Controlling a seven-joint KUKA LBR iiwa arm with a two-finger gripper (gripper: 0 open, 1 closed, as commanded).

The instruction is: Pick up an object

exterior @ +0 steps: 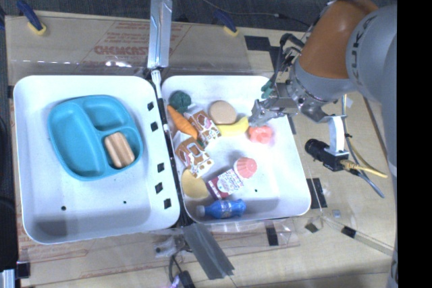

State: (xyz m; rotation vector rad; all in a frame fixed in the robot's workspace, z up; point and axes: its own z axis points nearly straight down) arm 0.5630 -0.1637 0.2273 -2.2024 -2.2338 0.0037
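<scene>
Claw [264, 114] sits low over the right bin [287, 192], at its right side about midway back, just above and touching or nearly touching a small pink object [261, 135]. Whether it is spread or pinched cannot be told: the metal parts blur together at this angle, and nothing is seen gripped.

Near to far, right bin:
- blue bottle [223, 209] lying on its side at the near wall
- white-and-red packet [229, 181] and a red-topped cup [246, 167] just behind it
- yellow rounded piece [194, 185] to their left
- printed snack packs [195, 152], stacked toward the divider
- orange carrot [180, 121] lying at a slant
- yellow banana-like piece [233, 128] beside a tan bun [223, 111]
- dark green lump [179, 99] at the far left corner

Left bin [40, 212]: blue divided plate [81, 138] holding a brown sausage-like roll [119, 149] in its near right compartment.

Likely target: the pink object, well clear of the bin wall and a little apart from the banana piece. Judgement: looks like light toy food, probably plastic, smooth and rounded (so it may squirt out of a pinch). Best hold is across its widest middle, coming straight down, closing gently. Shape detail is too blurred to pick a better axis.
</scene>
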